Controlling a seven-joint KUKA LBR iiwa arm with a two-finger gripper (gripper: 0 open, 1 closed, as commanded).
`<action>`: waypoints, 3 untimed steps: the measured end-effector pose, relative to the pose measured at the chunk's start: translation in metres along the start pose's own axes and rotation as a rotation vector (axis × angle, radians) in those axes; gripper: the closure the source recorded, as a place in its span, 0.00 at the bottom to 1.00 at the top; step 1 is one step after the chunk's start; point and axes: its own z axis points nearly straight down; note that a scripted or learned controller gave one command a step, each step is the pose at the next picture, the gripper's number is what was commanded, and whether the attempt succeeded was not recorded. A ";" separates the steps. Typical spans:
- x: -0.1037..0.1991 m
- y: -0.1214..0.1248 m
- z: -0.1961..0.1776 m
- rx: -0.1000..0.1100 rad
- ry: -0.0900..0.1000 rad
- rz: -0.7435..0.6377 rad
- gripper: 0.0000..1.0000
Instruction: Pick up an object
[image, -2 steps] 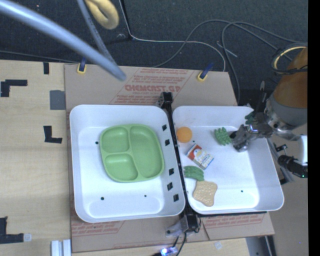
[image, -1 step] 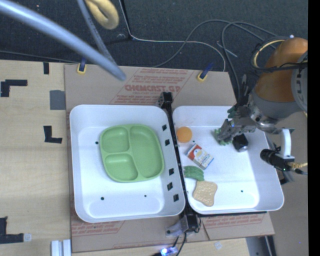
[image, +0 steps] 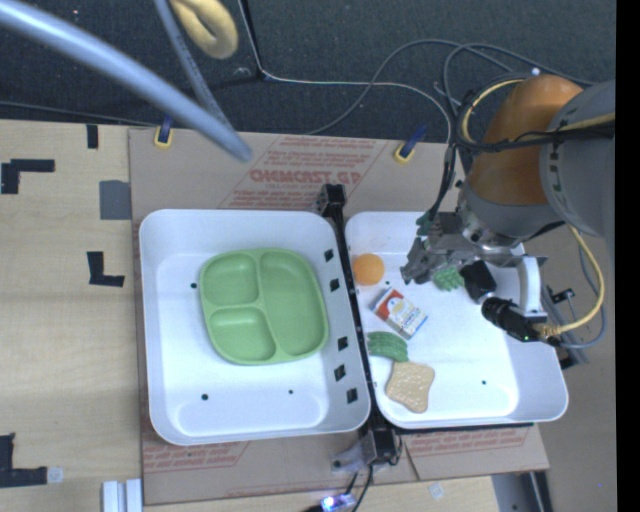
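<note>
My gripper (image: 428, 265) hangs low over the back of the right bin (image: 500, 392), below the orange wrist band. A small green object (image: 448, 277) lies right against its lower side; whether it is held I cannot tell. Left of the gripper sits an orange ball (image: 368, 268). In front of it lies a red and white packet (image: 401, 312). Further forward are a green pod-like piece (image: 388, 346) and a tan bread slice (image: 410, 386).
The left bin (image: 160, 330) holds a green divided plate (image: 264, 305). A black divider (image: 345, 300) runs between the bins. Cables and a black fitting (image: 510, 318) trail off the wrist over the right bin's right side.
</note>
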 end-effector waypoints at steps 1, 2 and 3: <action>0.049 0.003 0.005 0.000 0.000 0.000 1.00; 0.109 0.012 0.003 -0.001 0.001 -0.003 1.00; 0.157 0.044 0.002 -0.003 0.001 -0.001 1.00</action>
